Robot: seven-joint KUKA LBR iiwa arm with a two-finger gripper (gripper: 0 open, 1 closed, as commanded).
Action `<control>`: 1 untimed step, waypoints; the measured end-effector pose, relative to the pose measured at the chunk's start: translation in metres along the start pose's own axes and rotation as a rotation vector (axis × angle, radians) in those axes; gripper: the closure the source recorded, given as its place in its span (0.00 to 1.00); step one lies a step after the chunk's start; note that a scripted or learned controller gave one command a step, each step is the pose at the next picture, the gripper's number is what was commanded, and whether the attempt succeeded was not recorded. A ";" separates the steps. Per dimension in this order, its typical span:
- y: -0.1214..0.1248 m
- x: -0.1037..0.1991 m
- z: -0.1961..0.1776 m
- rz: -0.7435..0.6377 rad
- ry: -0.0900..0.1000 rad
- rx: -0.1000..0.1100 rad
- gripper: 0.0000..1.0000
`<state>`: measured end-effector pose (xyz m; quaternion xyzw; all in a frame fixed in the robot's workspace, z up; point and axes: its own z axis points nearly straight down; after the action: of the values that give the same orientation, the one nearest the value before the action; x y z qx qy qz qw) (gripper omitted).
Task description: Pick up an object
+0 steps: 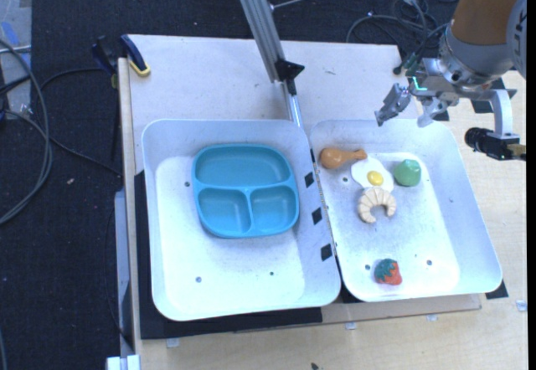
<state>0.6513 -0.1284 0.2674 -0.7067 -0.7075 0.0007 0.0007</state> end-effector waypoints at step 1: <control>0.001 0.000 -0.001 0.000 0.000 -0.003 0.00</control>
<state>0.6518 -0.1284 0.2687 -0.7066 -0.7076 -0.0001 -0.0004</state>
